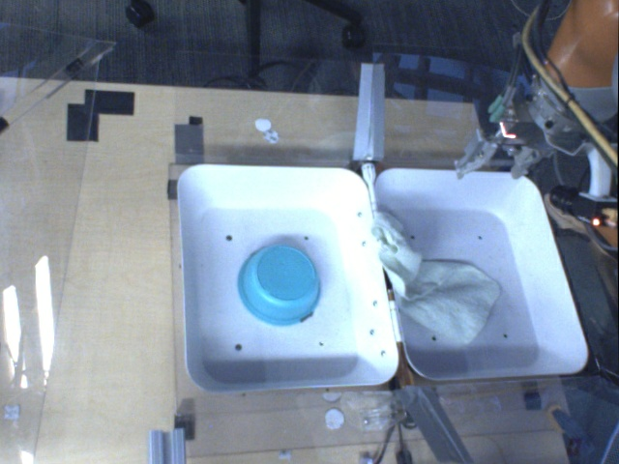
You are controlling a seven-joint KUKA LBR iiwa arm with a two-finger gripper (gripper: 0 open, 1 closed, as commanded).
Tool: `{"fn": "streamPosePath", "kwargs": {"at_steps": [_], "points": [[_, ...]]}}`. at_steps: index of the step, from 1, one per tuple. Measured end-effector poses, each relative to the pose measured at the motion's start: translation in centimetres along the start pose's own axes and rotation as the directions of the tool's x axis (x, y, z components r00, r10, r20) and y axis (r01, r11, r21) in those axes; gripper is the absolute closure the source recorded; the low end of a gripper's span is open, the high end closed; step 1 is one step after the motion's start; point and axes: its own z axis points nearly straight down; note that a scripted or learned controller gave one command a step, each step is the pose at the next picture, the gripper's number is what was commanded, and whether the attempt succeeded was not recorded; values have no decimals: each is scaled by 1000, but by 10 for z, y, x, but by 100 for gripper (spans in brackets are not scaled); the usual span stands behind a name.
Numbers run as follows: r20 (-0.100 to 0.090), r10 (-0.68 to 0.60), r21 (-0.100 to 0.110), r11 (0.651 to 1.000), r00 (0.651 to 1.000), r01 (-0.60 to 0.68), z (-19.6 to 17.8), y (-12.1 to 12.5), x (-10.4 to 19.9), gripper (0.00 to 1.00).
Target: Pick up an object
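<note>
A round blue bowl (280, 283) lies in the left bin (208, 211), a little below its middle. A crumpled pale grey cloth (443, 296) lies in the right bin (527, 259), with one end bunched up against the wall between the two bins. My gripper (497, 160) hangs over the far rim of the right bin, well above and to the right of the cloth. Its two fingers (471, 161) stand apart and open, with nothing between them.
A metal bar (368, 114) runs back from the joint between the bins. The arm's cables (561, 85) and orange band (590, 27) crowd the upper right corner. Small white bits (265, 128) lie on the wooden bench behind and in front of the bins.
</note>
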Motion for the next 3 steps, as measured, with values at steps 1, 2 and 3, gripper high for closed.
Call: {"fn": "streamPosePath", "kwargs": {"at_steps": [1,2,3], "points": [[1,62,-1,998,998,-62,178,10,-47,0],[1,58,-4,998,998,-58,168,12,-46,100],[1,112,-4,994,994,-112,-32,28,-11,100]]}}
